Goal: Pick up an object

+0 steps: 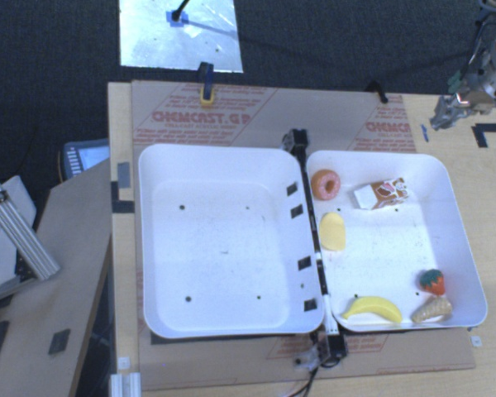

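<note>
The right bin holds several small items. A pink-iced donut lies at its back left, and a white and brown packet rests beside it. A pale yellow lemon-like piece sits against the divider. Along the front lie a banana, a tan cone-shaped piece and a red and green strawberry. My gripper hangs at the far right, behind and above the right bin's back corner, well apart from every item.
The left bin stands beside the right one, with black clips along the shared divider. Both bins rest on a cardboard sheet. A shiny metal plate lies behind, and an aluminium rail is at the left.
</note>
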Robot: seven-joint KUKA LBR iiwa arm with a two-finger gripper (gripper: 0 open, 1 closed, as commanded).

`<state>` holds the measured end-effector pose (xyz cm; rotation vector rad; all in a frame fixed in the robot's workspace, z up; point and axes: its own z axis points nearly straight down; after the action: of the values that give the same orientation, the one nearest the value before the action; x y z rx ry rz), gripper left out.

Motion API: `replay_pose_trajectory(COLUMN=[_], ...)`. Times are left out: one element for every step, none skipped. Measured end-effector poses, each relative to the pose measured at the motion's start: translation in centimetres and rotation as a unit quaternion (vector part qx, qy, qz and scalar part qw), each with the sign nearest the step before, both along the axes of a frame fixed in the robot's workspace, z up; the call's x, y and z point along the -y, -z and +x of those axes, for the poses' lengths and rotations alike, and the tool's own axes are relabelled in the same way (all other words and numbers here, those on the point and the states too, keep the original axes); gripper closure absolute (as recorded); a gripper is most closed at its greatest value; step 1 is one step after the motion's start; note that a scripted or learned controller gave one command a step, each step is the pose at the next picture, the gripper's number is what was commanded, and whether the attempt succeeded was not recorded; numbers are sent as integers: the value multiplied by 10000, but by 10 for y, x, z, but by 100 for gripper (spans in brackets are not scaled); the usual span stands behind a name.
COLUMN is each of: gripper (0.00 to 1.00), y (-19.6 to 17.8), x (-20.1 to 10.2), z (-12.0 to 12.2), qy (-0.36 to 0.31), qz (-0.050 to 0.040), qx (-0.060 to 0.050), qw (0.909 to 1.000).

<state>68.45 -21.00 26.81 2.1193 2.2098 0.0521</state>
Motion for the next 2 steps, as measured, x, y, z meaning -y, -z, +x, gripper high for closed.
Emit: replay_pose_trajectory(gripper=[100,100], y=[-11,-23], x=[0,0], z=[1,2], qy=[-12,-23], qz=[-9,-18], qx=[20,41], qw=[10000,10000])
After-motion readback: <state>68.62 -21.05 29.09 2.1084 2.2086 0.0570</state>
